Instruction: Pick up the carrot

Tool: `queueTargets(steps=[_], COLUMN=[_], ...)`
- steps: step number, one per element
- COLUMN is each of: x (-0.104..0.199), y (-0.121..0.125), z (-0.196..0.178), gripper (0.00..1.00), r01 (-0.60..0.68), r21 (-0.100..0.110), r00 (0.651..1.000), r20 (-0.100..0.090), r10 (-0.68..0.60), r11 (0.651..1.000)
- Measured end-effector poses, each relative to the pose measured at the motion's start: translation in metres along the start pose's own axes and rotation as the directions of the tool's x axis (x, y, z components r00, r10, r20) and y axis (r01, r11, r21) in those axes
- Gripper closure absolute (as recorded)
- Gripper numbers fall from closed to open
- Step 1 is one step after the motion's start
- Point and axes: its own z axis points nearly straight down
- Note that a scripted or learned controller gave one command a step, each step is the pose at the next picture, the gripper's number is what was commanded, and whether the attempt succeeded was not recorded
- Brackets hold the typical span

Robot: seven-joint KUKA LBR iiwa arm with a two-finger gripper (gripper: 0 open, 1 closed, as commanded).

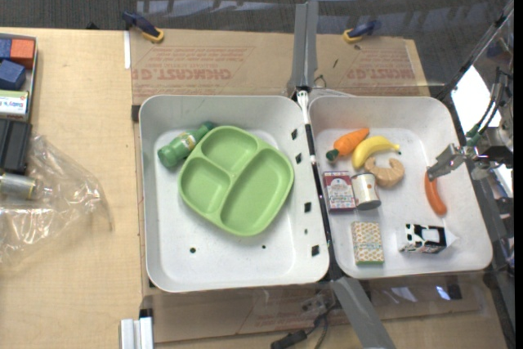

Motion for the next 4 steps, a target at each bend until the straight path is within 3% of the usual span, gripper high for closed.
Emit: queueTargets(steps=[1,2,3,4], x=[0.034,0.012,0.011,-0.029], y=[0.000,0.047,0.047,0.102], z=[0.121,0.146,0.138,0.145], gripper=[0.00,0.00,1.00,1.00], r01=[-0.124,0.035,0.033,0.195], r21=[0.001,-0.002,-0.002,-0.004], r00=[0.992,0.999,0.999,0.981], r20=[-0.001,0.001,0.002,0.003], r10=[0.124,-0.035,-0.033,-0.195], r11=[0.992,0.999,0.999,0.981])
